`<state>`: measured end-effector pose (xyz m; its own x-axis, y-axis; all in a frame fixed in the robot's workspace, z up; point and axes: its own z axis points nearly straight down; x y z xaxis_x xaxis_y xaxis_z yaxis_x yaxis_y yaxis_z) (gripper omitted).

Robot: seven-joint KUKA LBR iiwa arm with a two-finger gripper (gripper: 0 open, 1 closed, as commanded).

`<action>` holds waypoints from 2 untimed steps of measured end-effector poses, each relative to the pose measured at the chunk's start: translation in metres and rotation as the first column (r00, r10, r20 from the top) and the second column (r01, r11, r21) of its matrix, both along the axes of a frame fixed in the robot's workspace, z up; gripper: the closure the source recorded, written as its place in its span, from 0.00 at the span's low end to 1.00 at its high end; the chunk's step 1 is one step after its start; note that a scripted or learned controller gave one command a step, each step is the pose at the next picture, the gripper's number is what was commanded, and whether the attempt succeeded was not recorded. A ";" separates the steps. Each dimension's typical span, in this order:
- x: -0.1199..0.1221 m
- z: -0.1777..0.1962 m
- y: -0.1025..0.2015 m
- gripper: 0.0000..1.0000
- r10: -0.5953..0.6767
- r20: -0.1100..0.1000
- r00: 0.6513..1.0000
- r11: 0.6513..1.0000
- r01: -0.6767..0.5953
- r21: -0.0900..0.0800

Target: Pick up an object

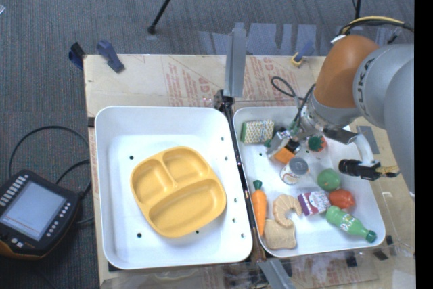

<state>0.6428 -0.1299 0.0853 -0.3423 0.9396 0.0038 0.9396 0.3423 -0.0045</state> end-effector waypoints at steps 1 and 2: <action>0.003 0.064 -0.021 0.00 0.071 0.008 0.997 0.997 -0.071 -0.003; 0.000 -0.001 0.008 0.00 0.426 0.001 0.905 0.905 -0.426 0.003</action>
